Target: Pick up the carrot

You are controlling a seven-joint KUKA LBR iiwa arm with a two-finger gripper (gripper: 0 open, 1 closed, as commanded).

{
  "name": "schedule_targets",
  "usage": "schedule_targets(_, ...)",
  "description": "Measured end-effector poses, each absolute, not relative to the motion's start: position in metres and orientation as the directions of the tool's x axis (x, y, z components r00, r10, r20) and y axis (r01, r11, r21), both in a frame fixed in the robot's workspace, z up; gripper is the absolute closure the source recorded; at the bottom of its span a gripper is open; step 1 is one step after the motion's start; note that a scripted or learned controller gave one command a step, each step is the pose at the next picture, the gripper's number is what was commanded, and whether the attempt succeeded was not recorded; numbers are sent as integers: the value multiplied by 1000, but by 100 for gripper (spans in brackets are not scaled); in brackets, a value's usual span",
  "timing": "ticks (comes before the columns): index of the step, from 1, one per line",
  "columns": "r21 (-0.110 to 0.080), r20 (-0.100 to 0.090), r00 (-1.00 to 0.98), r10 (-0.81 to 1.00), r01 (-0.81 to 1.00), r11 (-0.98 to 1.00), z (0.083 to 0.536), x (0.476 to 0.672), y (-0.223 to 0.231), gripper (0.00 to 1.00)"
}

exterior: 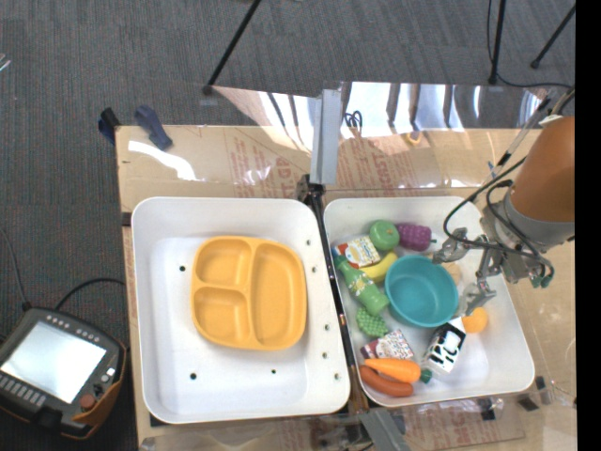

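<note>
The end effector (481, 285) hangs over the right part of the right shallow white plastic bin (518, 346), just beside the rim of the round teal plastic bowl (422, 290). Its thin metal parts reach down towards a small orange round toy (475, 321), but I cannot tell how far it is open, and I see nothing held in it.

The task's thing, the orange plastic carrot with a green tip (396, 369), lies near the front edge of the same bin, well apart from the end effector. It rests touching a reddish long toy (387, 384) below it, and a small printed packet (387, 347) and a black-and-white carton (447, 347) are just beside it.

What could go wrong, in my judgement: the small orange round toy is much closer and has a similar colour, so the program may close on that one. Also the carrot is crowded, so a descent there may catch a neighbour or push the carrot against the bin wall. The left bin holds only a yellow divided plastic plate (250, 292).
</note>
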State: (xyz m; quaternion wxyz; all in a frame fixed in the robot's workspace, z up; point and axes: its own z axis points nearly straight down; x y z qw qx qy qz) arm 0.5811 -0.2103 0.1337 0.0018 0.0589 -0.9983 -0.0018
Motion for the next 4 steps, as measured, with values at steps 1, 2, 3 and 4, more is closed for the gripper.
schedule_targets(1,-12,-32,-980,-195,-195,981,105,546,-211,0)
schedule_targets(2,2,-5,-1000,-26,-26,1000,146,534,-121,0)
schedule_targets(3,3,5,-999,35,35,999,125,479,-89,0)
schedule_targets(4,1,-8,-986,164,164,986,96,480,-83,0)
